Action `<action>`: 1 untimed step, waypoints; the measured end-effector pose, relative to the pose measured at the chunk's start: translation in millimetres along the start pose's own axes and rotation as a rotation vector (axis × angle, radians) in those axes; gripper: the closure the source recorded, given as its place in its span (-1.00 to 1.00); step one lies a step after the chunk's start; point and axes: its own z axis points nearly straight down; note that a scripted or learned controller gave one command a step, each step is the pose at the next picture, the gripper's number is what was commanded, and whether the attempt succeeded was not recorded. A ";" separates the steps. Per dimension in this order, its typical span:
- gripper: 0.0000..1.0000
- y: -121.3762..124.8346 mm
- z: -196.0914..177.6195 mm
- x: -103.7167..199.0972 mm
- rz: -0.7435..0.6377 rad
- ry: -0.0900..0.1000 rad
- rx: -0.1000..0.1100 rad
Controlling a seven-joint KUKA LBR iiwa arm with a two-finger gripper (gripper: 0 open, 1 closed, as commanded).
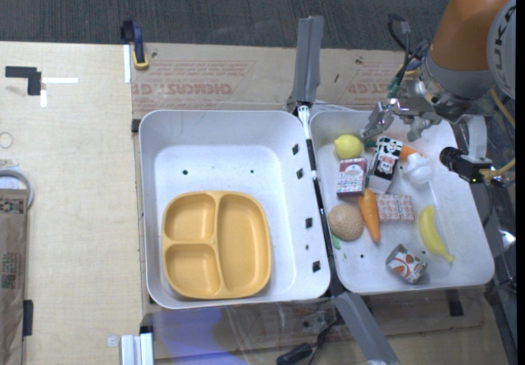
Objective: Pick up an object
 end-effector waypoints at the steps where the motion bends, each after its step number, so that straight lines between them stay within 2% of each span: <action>1: -1.00 -36.7 86.7 -12.5 -0.145 0.000 0.000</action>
